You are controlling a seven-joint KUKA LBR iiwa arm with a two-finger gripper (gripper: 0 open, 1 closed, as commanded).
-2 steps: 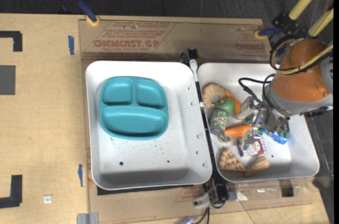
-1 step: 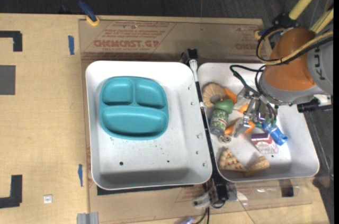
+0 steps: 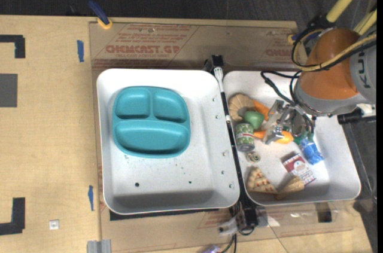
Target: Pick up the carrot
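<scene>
Cardboard bench, two bins; your gripper (image 3: 281,126) is down over the carrot (image 3: 274,136), finger state unclear, lift pending.

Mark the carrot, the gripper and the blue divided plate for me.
carrot (image 3: 261,107): camera view, on its orange body.
gripper (image 3: 276,133): camera view, midway between fingertips.
blue divided plate (image 3: 151,121): camera view, on its central ridge.

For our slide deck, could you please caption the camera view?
Gripper low over the right bin's clutter beside the carrot; teal tray in the left bin.
</scene>
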